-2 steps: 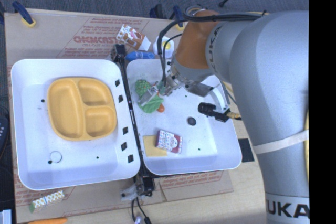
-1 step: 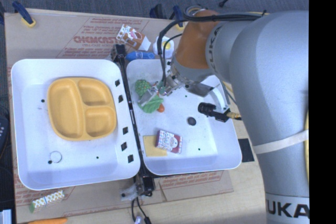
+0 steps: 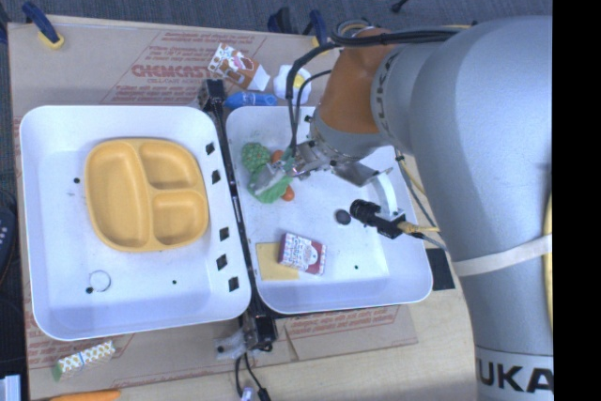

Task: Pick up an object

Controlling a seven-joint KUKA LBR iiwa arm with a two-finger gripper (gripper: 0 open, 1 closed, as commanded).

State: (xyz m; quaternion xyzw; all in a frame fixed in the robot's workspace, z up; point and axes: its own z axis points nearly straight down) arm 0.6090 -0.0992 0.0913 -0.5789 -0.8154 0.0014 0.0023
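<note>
Right bin (image 3: 404,282): claw (image 3: 289,166) over green toy (image 3: 255,155), fingers unclear.

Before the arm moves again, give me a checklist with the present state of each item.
1. Claw over the right bin: ok.
2. Claw at the green toy: ok, right beside it.
3. Toy between the claw's tips: cannot tell.
4. Red packet and yellow card apart from the claw: ok.
5. Yellow tray flat in the left bin: ok.
</note>
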